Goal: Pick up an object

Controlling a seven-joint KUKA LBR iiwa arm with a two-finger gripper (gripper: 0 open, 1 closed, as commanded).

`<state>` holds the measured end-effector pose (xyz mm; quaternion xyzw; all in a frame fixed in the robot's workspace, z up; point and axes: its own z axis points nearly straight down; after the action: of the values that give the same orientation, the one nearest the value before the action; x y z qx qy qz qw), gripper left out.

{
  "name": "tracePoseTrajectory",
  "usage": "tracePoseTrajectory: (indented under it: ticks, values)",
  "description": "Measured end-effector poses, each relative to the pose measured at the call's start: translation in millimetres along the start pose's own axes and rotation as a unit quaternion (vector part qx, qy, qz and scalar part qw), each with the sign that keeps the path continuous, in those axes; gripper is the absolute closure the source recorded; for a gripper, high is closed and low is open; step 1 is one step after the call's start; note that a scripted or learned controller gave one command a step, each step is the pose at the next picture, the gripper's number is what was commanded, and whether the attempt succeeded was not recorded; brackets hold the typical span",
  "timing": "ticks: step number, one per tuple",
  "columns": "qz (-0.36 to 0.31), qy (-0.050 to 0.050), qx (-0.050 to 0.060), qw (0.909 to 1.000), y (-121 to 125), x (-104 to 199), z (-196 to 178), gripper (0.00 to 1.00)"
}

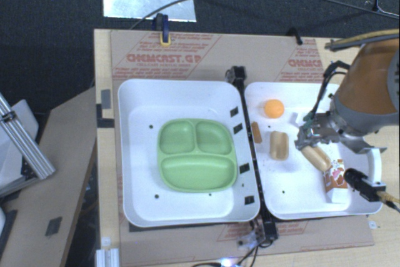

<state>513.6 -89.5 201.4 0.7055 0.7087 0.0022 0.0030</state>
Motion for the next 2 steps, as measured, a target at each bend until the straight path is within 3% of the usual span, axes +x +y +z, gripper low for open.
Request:
tracePoseTrajectory:
  ticks: [2]
  values:
    - [-0.003, 0.001, 0.003, 1.0000, 11, 105, -5, 1.00]
